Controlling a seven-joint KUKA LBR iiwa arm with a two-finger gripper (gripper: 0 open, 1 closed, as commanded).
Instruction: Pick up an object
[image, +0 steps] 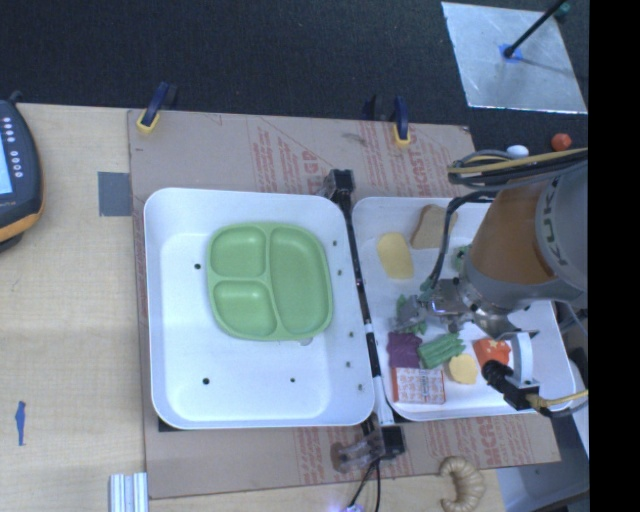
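Hand (432, 312) low over the right bin (372, 215), down among the toys — I can't tell what, if anything, it has. I judge this the reaching step. Green piece (441, 350) and purple block (404, 349) lie just beside it; next comes closing — then a straight lift.

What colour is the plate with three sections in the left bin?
Light green. The divided plate shows clearly in the camera view.

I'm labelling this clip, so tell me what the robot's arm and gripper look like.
The arm is grey with a broad orange band above the wrist. A black cable loops down beside it to the wrist. The gripper is a small metallic grey assembly, its parts too small to make out.
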